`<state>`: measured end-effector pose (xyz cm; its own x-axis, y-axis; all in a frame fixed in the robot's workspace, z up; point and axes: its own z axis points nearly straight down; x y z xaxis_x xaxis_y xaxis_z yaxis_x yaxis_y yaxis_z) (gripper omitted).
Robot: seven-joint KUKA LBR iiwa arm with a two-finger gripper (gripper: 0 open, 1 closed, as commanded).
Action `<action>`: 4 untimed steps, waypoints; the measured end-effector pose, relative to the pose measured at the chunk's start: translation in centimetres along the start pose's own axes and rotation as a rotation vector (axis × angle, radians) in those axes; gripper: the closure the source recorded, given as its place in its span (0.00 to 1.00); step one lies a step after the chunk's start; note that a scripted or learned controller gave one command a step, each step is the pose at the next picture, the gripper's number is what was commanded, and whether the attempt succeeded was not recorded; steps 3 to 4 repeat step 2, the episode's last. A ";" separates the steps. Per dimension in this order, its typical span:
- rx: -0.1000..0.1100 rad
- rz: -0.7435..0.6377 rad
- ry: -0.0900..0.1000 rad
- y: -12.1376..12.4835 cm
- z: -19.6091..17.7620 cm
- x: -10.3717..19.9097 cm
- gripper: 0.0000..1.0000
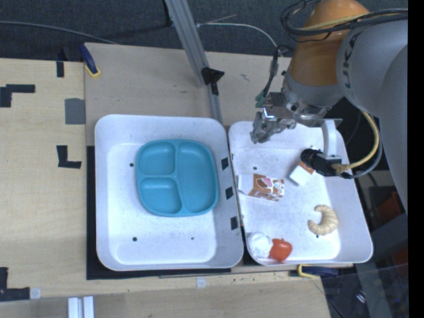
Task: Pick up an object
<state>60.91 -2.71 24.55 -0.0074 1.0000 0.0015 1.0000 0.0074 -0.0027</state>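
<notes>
The worktop (152, 78) is a pale wooden surface, with bits of dark tape stuck along its left side and a blue-and-yellow clip near its back edge. A slanted grey metal post (189, 35) rises from behind the bins. The arm (361, 45), grey with its orange band, comes in from the upper right and bends down over the back of the right-hand bin, black and yellow cables looping round it.

Two shallow white bins sit side by side and touch along their inner edges. The left bin (116, 244) carries a light blue plate (177, 177) with three compartments, lying flat a little towards the back of the bin. The right bin (351, 244) has the loose things scattered in it.

The gripper (262, 132) hangs over the back left corner of the right bin, pointing down at bare white floor there. From where I stand the jaws are a dark cluster and I cannot tell whether they are apart or closed; nothing shows between them.

In the right bin, a brown-and-white packet (266, 187) lies flat near the middle, well below the gripper. A tan croissant (324, 219) lies towards the front right. A small white block with an orange edge (301, 175) sits just right of the packet, beside a black fitting on the cable. At the front left corner a red tomato-like piece (281, 249) touches a crumpled white thing (260, 244).
</notes>
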 end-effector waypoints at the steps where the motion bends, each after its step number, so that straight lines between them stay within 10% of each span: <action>1: 0.001 0.002 -0.001 -1.3 1.2 4.5 1.00; 2: -0.001 -0.001 0.001 -2.3 0.6 10.2 1.00; 4: -0.001 -0.001 0.001 -2.3 0.6 10.2 1.00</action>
